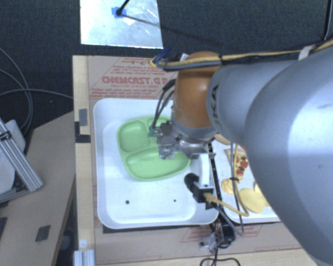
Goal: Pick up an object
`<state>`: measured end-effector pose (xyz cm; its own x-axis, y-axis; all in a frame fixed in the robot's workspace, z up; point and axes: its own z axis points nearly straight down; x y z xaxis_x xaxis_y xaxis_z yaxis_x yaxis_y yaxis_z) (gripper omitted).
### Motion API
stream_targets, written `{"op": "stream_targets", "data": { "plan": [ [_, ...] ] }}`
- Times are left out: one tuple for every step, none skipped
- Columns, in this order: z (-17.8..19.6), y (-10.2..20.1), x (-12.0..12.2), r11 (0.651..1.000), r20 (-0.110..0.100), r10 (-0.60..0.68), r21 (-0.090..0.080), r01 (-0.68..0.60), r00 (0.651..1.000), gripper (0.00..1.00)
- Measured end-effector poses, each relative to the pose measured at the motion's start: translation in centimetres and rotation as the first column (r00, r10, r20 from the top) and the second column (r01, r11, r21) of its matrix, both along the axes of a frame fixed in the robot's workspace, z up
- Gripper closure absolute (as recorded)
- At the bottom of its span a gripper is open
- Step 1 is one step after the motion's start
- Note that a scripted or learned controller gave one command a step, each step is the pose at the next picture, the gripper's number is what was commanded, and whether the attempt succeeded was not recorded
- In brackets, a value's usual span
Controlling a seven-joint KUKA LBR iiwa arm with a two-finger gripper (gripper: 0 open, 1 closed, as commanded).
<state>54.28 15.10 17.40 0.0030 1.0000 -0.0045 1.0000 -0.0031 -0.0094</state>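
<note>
The bench point(83, 148) is a tan board with red lettering along its far edge. Two shallow white bins sit on it side by side: the left bin point(108, 165) and the right bin point(266, 218).

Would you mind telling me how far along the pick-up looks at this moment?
Done: the arm has reached into the left bin, and its pincer sits low over the green divided tray, at that tray's right edge. In hand: nothing I can confirm, since the wrist hides the contact. Left: securing the tray and lifting it, as it lies flat on the bin floor. The yellow items in the right bin look untouched.
</note>
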Motion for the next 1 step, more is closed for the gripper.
{"op": "stream_targets", "data": {
  "plan": [
    [-6.95,2.31,6.48,1.0,0.022,0.008,0.009,-0.008,1.0,1.0]
  ]
}}
